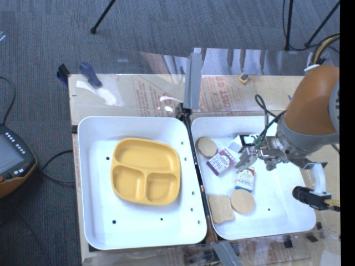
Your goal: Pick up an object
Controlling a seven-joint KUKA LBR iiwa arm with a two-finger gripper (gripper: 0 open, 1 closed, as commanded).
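The arm is reached in from the right, and the end effector (247,157) is held spread wide above a small packet (244,179); its label cannot be read.

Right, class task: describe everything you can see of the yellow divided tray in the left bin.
The yellow tray looks like smooth moulded plastic, roughly rectangular with rounded corners and a raised rim. Ridges divide it into three compartments: one long one along the far side and two smaller ones nearer the camera. Nothing lies in any of them. It sits flat and upright, turned slightly askew, near the middle of the left bin, resting on the bin's floor and apart from its walls.
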